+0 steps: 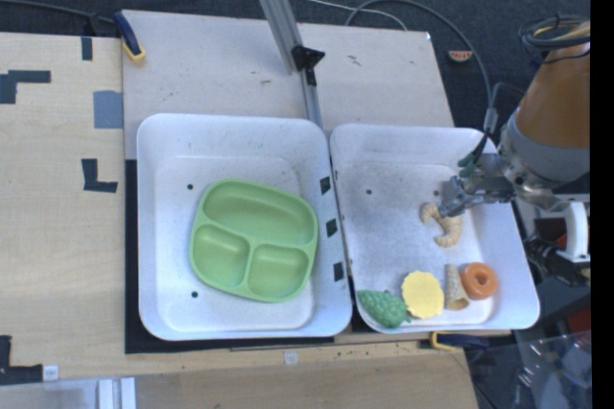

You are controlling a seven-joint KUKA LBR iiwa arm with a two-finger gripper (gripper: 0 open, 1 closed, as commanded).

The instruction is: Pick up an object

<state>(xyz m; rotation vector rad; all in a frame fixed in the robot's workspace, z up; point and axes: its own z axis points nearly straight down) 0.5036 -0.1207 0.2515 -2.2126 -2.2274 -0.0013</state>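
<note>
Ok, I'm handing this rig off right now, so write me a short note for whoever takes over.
Gripper: low in the right bin, right at the pale curled piece; whether it grips it cannot be told.
Also in the right bin, along the near edge: green leafy item, yellow round item, orange ring.
Left bin: green divided plate.
Done: nothing visibly lifted.
Left: secure one object and raise it.
</note>
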